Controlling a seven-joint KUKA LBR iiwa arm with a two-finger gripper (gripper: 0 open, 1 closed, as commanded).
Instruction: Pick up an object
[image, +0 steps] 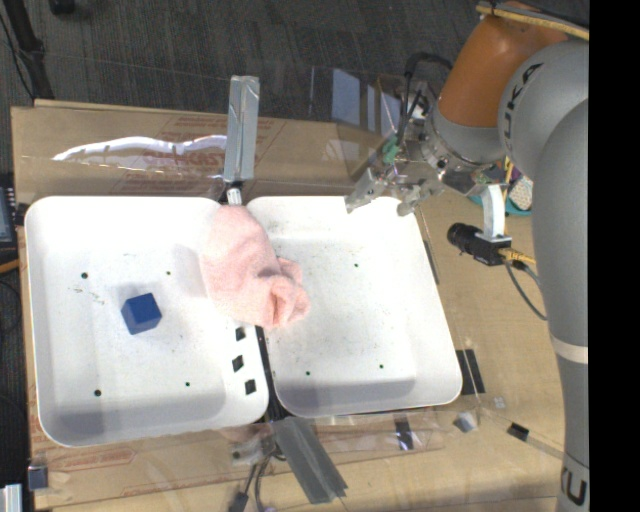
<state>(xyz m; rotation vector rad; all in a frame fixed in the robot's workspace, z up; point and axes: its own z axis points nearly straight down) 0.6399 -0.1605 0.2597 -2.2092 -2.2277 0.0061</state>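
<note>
Two shallow white bins are seen side by side on the counter (500, 330), the left bin (60, 400) and the right bin (420, 330) meeting along a central seam. A pink cloth (250, 275) is draped over that seam near the middle of the view — part of it lies in the left bin, part in the right, and it is bunched into folds. A blue cube (142, 312) rests on the floor of the left bin, at about 9 o'clock from the cloth and well apart from it.

The gripper (385, 195) is held at the far edge of the right bin, at roughly 1 o'clock from the cloth — its fingers are spread apart, and nothing is seen between them. The grey arm (555, 200) with its orange band (480, 55) is seen at 3 o'clock.
</note>
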